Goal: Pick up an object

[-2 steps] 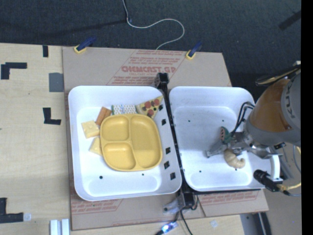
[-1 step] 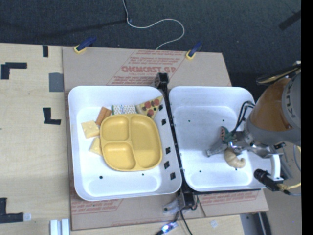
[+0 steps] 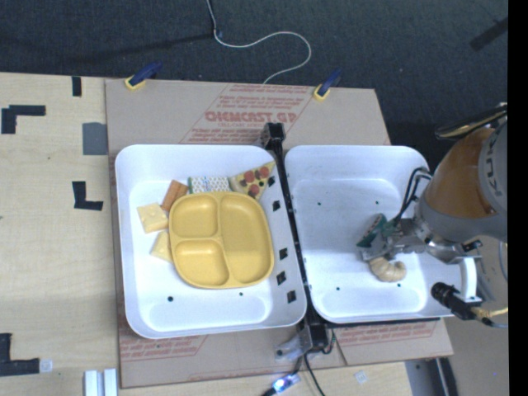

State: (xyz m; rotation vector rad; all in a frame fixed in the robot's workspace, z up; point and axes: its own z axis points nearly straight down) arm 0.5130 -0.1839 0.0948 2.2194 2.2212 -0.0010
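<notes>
In the right bin (image 3: 346, 184), my gripper (image 3: 377, 239) reaches in from the right and sits low over the bin floor. A small tan, curved piece (image 3: 388, 269) lies on the floor right below and beside the gripper; whether it touches the fingers is hidden. The left bin (image 3: 136, 221) holds a yellow divided plate (image 3: 221, 239) with a pizza slice (image 3: 255, 178), a brown cracker-like piece (image 3: 173, 194), pale yellow cheese-like pieces (image 3: 153, 218) and a patterned piece (image 3: 209, 184) tucked around its edges.
The arm's grey body with its orange band (image 3: 462, 184) covers the right bin's right side. Both bins rest on a cardboard sheet (image 3: 247, 110) held by clips. A white cable (image 3: 272, 44) loops behind it.
</notes>
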